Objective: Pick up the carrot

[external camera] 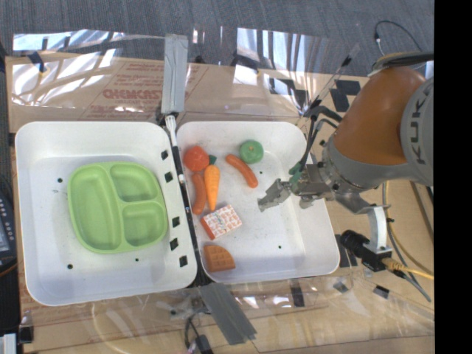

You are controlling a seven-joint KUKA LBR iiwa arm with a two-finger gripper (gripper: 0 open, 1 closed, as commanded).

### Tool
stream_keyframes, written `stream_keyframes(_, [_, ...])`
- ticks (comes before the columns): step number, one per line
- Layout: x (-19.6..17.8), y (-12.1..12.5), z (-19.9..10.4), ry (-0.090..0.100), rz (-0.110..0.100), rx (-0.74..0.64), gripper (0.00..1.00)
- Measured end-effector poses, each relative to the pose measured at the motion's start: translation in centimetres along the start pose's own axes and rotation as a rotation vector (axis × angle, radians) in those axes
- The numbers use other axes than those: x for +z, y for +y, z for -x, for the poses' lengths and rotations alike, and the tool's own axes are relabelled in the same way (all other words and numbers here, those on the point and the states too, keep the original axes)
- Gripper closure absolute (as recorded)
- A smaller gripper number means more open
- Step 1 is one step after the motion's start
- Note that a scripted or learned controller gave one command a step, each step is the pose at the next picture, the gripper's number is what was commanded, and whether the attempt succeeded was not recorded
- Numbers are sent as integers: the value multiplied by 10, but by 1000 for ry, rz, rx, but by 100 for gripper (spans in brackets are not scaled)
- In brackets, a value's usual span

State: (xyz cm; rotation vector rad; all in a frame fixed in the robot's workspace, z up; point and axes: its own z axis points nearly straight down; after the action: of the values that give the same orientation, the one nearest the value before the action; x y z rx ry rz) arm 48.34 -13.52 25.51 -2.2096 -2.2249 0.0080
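Observation:
The carrot [212,186] is orange and tapered, with a small green top at its far end. It lies in the right bin [313,231] near the left wall, close beside a longer orange piece [198,192]. My gripper [286,196] hangs over the right half of the same bin, well to the right of the carrot and apart from it. Its fingers stand open with nothing between them.
In the right bin are also a red-orange tomato [195,158], a green apple [251,151], a red-orange chili [242,169], a patterned block [221,221] and an orange wedge [218,257]. A green divided plate [118,206] lies in the left bin [37,220].

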Motion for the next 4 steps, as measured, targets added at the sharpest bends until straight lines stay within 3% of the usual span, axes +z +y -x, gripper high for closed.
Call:
stream_keyframes(1, [68,61,-111,-2,-2,532,0])
stream_keyframes(2, [68,65,-55,-1,-1,222,0])
stream_keyframes(3, [160,117,-32,0,0,76,0])
stream_keyframes(4, [154,117,-31,0,-6,73,100])
